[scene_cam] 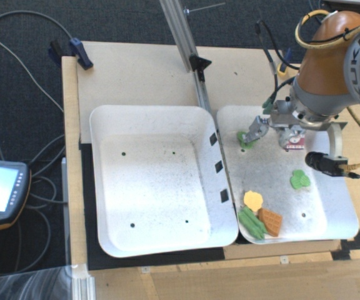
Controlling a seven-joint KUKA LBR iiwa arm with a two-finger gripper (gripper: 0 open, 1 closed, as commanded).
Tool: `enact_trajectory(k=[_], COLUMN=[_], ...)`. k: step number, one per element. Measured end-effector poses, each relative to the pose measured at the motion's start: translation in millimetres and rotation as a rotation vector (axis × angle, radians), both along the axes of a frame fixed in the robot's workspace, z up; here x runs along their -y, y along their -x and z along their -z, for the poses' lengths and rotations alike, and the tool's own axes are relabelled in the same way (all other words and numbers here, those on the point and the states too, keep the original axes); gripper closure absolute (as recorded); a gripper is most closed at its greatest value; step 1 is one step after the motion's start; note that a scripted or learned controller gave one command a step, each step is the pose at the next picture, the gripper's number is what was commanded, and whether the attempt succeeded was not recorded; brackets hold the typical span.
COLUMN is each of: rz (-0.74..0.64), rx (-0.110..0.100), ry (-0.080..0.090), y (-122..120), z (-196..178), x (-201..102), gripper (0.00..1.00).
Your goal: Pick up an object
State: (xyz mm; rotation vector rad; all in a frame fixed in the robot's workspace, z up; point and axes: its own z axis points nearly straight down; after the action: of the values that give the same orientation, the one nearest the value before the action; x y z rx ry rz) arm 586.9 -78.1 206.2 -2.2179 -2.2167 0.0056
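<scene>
Arm: grey with orange band, reaching in from the right, wrist above the far part of the right bin (349,214).
Gripper (274,133): positioned low over the far left area of the right bin; finger spread cannot be told, since wrist and housing blur the tips.
Small green object (243,139): lying at the far left of the right bin, just beside the gripper's left side; contact with the gripper cannot be told.
Green leaf-shaped piece (300,180): resting mid-bin, nearer the camera than the gripper and apart from it.
Yellow piece (253,200): lying near the front left corner of the right bin, well apart from the gripper.
Long green piece (252,222): lying at the front left rim, just below the yellow piece.
Orange ridged piece (270,221): lying beside the long green piece, on its right.
Left bin (149,186): white, speckled floor, adjoining the right bin.
</scene>
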Motion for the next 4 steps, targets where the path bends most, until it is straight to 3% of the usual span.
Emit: enact_trajectory(k=[2,3,4], rz=[0.0,0.0,-0.001], rx=[-0.002,0.007,0.012], ry=[-0.001,0.0,0.002], y=[-4,-7,-6], z=[105,90,46], x=[0,0,2], gripper=[0.0,1.0,1.0])
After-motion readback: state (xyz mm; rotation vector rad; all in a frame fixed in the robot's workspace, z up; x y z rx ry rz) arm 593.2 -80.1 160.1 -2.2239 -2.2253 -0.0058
